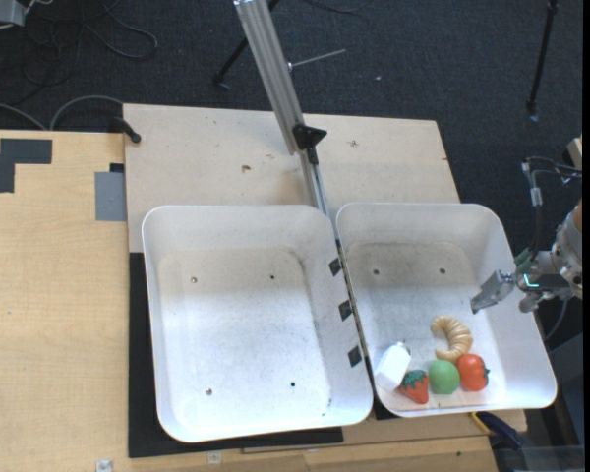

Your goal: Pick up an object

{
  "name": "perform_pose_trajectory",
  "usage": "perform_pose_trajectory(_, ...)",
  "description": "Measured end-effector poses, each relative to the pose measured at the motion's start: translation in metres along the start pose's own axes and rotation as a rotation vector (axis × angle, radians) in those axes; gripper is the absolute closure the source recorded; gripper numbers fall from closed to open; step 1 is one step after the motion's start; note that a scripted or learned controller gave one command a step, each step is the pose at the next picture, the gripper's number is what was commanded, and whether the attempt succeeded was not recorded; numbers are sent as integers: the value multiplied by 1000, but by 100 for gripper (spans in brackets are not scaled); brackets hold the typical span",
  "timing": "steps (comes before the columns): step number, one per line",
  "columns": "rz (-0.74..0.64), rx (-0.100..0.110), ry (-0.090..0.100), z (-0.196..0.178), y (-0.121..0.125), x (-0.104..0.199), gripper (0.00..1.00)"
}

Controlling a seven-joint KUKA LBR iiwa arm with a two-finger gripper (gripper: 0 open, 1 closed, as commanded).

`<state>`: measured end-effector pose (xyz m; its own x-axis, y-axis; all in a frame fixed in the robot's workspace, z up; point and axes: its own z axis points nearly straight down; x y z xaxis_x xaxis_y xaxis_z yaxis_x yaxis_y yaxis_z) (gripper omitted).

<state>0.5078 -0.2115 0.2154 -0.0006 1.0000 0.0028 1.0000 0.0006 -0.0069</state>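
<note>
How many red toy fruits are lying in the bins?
2, both in the right bin near its front edge. A strawberry lies left of the green ball; a tomato lies right of it. None seems hidden.

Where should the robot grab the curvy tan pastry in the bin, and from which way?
Probably best across the middle of the pastry's arch, coming straight down from above. It lies flat in the right bin as a narrow curve, so fingers could close over its width. Its top side is free; the green ball and tomato crowd the lower end. The gripper sits nearby.
</note>
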Motion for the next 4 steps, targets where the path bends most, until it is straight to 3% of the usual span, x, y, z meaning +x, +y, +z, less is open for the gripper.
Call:
perform_pose_trajectory(1, 2, -4, -1, -2, 1, 0, 0)
perform_pose_trajectory(3, 2, 1, 0, 95, -6, 3, 0)
perform_pose_trajectory(4, 2, -6, -2, 124, -6, 3, 0)
